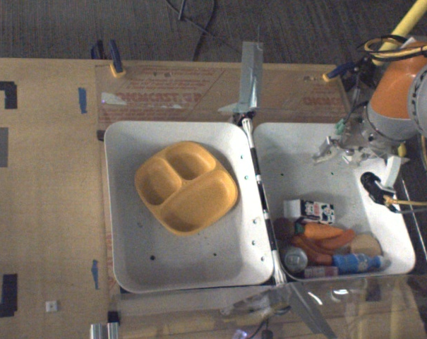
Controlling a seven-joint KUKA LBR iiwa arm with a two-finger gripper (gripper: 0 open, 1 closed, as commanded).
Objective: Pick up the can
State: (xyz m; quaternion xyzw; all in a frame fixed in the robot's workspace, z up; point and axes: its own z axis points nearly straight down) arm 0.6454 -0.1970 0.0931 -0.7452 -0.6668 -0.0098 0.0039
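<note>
The can stands upright in the near left corner of the right bin, its round metal top facing up. It is pressed tightly against the bin wall on its left, and other things crowd it on the right: an orange carrot-like piece touches it from the far right side, a blue bottle lies just beside it along the near wall, and a small black and white carton sits a little farther. I think this is the danger here. One finger has almost no room between the can and the wall, so the fingers may land on the rim, push the can over, or close on the carrot instead.

The gripper hangs over the far part of the same bin, well apart from the can, to the far right of it. It holds nothing, and its thin fingers look spread open.

In the left bin lies a yellow divided plate, far from this work.
</note>
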